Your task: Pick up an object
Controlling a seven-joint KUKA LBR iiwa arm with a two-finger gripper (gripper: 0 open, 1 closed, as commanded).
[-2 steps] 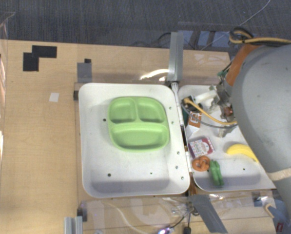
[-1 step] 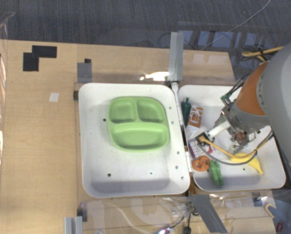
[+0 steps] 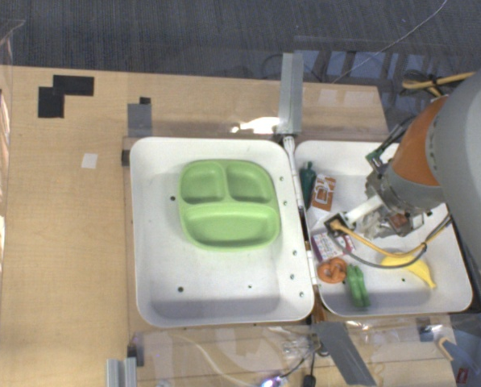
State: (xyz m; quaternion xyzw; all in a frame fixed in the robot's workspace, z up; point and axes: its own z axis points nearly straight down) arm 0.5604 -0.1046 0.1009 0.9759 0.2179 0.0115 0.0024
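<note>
Reaching from the right, the arm (image 3: 417,158) hangs over the right bin (image 3: 454,290), grasp unreadable.

Readable text: none for you to log. Brown-and-white packet (image 3: 324,192), right of the green plate (image 3: 227,203): printing too small to read. Red-patterned packet (image 3: 329,247), lower right of the plate: likewise illegible.

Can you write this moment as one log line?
arm over right bin; green plate in left bin; banana in right bin
</note>
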